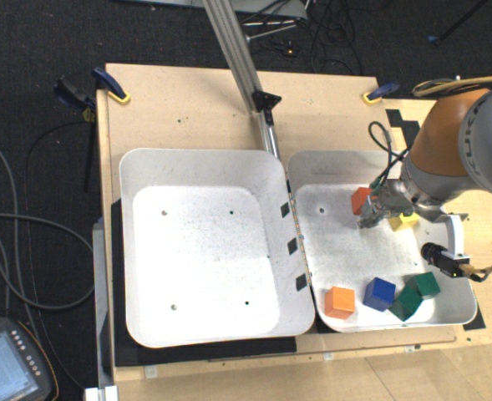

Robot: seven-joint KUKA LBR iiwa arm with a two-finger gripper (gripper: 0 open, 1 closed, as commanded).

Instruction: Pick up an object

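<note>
**In the right bin, claw down at a red-orange block, lift not yet made**

In the right bin point(329, 192), down low near the upper middle of the floor: the claw point(371, 217), hanging from the grey arm's orange-banded wrist point(446, 136). Tight against the claw's upper-left side, a small red-orange block point(361, 199), touching or very nearly touching the fingertips. Whether gripped or merely beside the claw: cannot tell, since the wrist body hides the gap. Opening of the claw likewise impossible to read from this slant.

Judged progress: approach done, descent done or nearly so; closing unconfirmed, lifting left to do. Block apparently resting on the bin floor, not raised.

Orientation of the block: roughly cubic, no clear long axis; one corner turned toward the bin divider, faces slightly skewed to the bin walls.

Just right of the claw, a small yellow piece point(407, 219). Well below the claw, along the bin's near wall: an orange cube point(340, 302), a blue cube point(380, 293), two green blocks point(415, 295) touching each other.
</note>
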